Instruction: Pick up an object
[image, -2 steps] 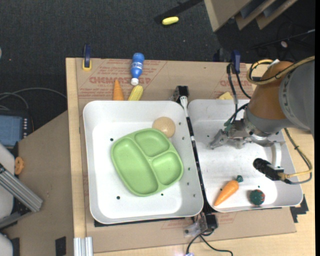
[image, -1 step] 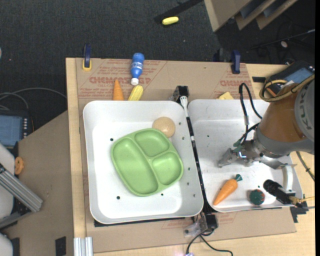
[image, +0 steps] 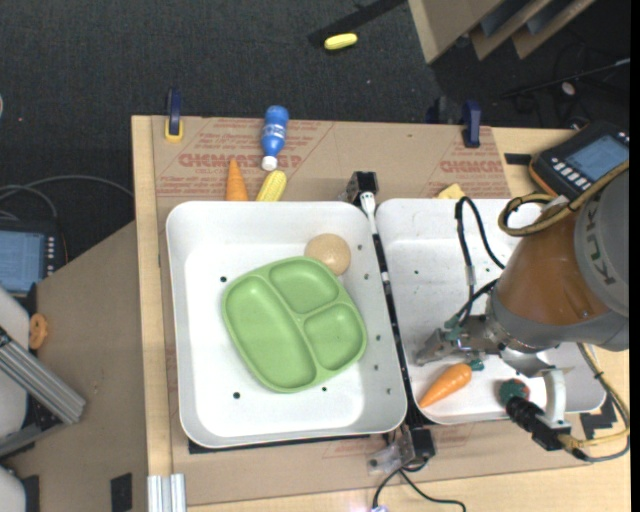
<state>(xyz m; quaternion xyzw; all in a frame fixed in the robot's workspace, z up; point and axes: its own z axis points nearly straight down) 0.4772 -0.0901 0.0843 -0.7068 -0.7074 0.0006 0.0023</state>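
Carrot first: the small orange plastic toy carrot (image: 445, 383) lies in the right white bin (image: 420, 250), near its front-left corner. We judge it light, stiff, slick; grip mid-body, across its axis, tip pointing front-left. Just above, the gripper (image: 455, 343): we cannot tell its fingers' state.

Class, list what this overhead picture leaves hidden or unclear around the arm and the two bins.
- Right bin: its right part is hidden under the arm.
- Gripper: too small and cluttered to tell open from shut; contact with the carrot unclear.
- Tan ball: lower edge hidden by the green plate.
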